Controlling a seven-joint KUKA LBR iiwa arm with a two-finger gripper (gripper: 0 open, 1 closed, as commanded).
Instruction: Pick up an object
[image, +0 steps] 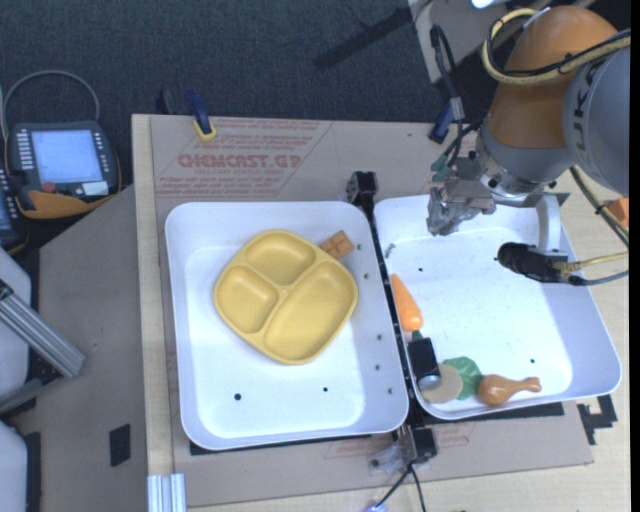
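My gripper (447, 222) hangs over the far left part of the right bin (560, 310), with its fingers close together and nothing between them. An orange carrot (405, 301) lies by the right bin's left wall, below and left of the gripper. At the bin's near edge lie a green piece (467, 371), a tan round disc (445, 384) and a brown drumstick-shaped toy (505, 386). A small black block (421, 355) sits beside them.
The left bin (200, 330) holds a yellow divided plate (287, 295), with a small brown block (337, 244) at the plate's far right edge. A black camera unit (530, 262) on a bracket hangs over the right bin's far right. A teach pendant (62, 165) rests off the bench at far left.
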